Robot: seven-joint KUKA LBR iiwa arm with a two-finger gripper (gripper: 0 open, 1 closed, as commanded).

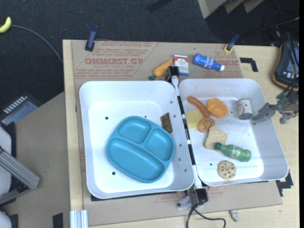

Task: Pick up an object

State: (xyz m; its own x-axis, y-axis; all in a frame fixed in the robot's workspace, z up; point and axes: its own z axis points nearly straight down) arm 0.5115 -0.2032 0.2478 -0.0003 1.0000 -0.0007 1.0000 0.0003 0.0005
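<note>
Grey metal gripper [264, 113] reaches over the right edge of the right white bin [273, 148], just beside a small silver can [243, 108] lying near that edge; whether its claw is spread or pressed together cannot be told. Toward the bin's left side sit an orange toy fruit [217, 107], a reddish sausage [198, 105], a pale yellow cheese slice [192, 119] and a bread slice [215, 137]. A green plastic bottle [233, 151] and a round cookie [226, 169] lie near the front edge. A blue divided plate [139, 148] occupies the left white bin [95, 108].
</note>
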